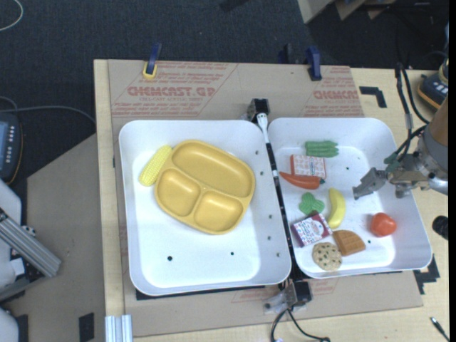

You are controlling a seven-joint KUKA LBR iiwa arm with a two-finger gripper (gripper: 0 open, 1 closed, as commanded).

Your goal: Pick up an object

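The right bin [370, 130] holds several toy foods: green beans [321, 148], a white and red carton [308, 166], a red chili pepper [301, 181], broccoli [311, 204], a banana [336, 207], a tomato [383, 224], a purple packet [310, 229], a toast slice [349, 242] and a cookie [327, 256]. My gripper [370, 184] hangs over the right side of this bin, above and left of the tomato, with nothing seen between its fingers.
The left bin [142, 248] holds a yellow divided tray [203, 186] with a corn cob [155, 164] at its left. Clamps [150, 64] pin the brown board at the back. Cables run along the right edge.
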